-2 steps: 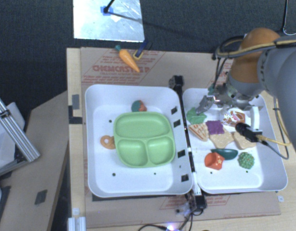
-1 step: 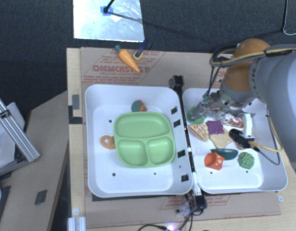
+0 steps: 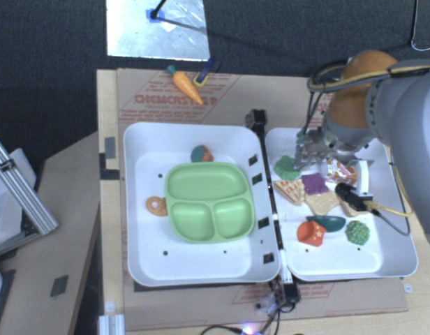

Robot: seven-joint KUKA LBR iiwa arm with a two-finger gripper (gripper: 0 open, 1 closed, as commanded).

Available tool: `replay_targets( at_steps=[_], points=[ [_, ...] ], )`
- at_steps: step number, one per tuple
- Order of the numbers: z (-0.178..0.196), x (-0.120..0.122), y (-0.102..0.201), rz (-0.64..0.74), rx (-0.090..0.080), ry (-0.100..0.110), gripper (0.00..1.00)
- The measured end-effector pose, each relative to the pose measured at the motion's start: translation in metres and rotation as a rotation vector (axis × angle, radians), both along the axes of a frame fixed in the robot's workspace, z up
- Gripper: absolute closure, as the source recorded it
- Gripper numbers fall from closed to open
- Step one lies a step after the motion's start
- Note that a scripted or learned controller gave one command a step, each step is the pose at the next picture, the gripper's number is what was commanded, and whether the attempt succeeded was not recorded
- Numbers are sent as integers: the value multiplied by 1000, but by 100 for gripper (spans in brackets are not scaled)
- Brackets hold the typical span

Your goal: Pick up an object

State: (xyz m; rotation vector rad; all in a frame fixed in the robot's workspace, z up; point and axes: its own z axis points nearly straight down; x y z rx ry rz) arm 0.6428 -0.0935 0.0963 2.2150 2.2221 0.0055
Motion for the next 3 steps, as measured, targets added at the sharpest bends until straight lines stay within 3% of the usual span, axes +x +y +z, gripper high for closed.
replay_targets(
  at_steps=[1,2,3],
  points=[
    [42,-1,-2,-2,0,3,100],
    [107,1,-4,1,0,-2,100],
    [130,2,-4,2,0,1,100]
  ],
)
